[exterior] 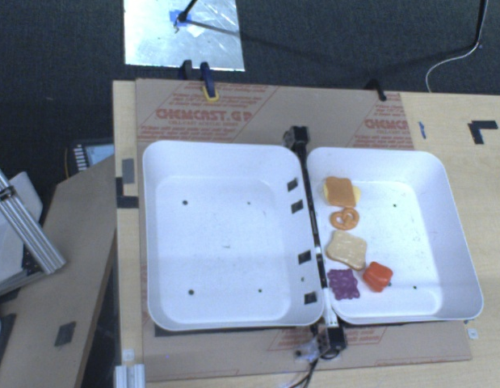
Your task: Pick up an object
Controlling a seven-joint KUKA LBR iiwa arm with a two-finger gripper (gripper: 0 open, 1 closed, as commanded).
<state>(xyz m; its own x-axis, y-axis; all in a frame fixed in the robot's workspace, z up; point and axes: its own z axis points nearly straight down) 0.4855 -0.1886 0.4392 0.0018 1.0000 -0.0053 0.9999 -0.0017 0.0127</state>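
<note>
objects for the pick lie in the right bin, all gathered along its left side near the divider between the two bins.

camera view, top to bottom of that cluster:
- orange-yellow flat piece, squarish, nearest the far wall.
- pretzel-shaped piece, orange-brown, just below it, close but whether touching cannot be told.
- tan bread-slice piece, lying flat, slightly tilted, just below the pretzel.
- purple grape cluster, next to the divider, at the near-left corner of the bin floor, just below the bread slice.
- red-orange chunky piece, just right of the grapes and at the lower right corner of the bread slice.

left bin: white floor with a few small dark dots.

both bins sit side by side on a brown cardboard sheet with red printing, which lies on the wooden bench. a shiny foil-like square lies on the dark floor beyond the bench. an aluminium rail stands at the left edge.

fingers: state cannot be told from this view; no item in the right bin is seen gripped.
</note>
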